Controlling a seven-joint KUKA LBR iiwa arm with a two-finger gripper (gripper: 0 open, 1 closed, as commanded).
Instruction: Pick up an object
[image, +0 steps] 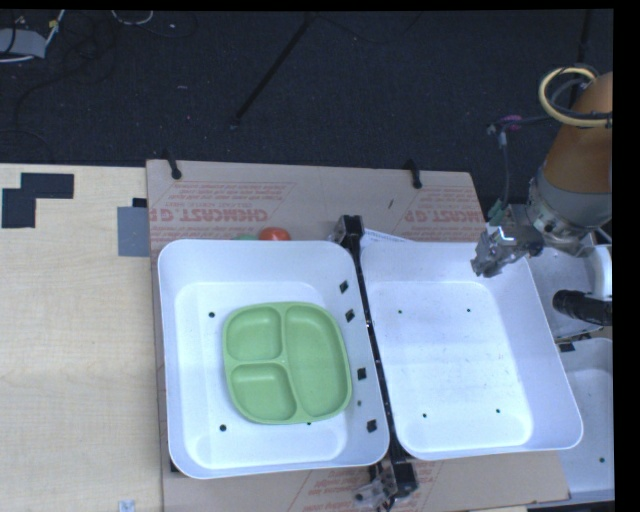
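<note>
A green divided plate lies flat in the left bin, while the gripper hovers over the right bin's far right corner, too small and blurred to judge, its arm cut off at the frame edge.

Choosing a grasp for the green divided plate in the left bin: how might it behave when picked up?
The green plate looks like stiff moulded plastic, probably light. It lies flat, so it should slide, not roll. Its low rim probably offers the hand little to pinch.
</note>
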